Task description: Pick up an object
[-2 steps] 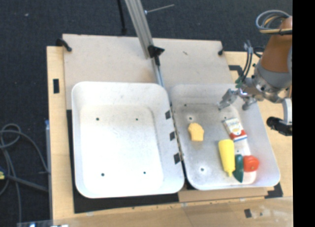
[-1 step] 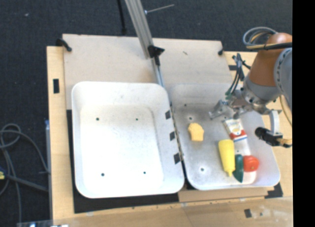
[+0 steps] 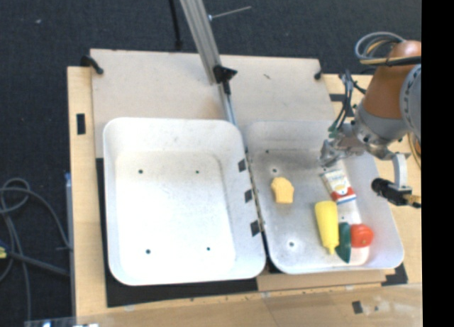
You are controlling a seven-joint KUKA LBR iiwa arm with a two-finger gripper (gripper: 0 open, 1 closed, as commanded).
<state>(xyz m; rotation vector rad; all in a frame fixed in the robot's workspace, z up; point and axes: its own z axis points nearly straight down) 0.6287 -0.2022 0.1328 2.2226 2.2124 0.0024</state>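
Note:
The right bin [image 3: 298, 137] holds a small yellow block [image 3: 282, 191] near its middle. A white tube with a red and blue label [image 3: 339, 186] lies toward the right side. Below the tube lie a yellow banana-shaped piece [image 3: 326, 224], a green piece [image 3: 344, 242] and a red round piece [image 3: 362, 235], close together. My gripper [image 3: 330, 151] hangs over the upper right part of this bin, just above the top end of the white tube. Nothing shows between its fingers.
The left bin [image 3: 177, 201] stands beside the right one, with a divider edge [image 3: 250, 191] between them. A slanted metal post [image 3: 202, 28] rises behind the bins. The arm's orange band [image 3: 390, 91] and cables crowd the right edge.

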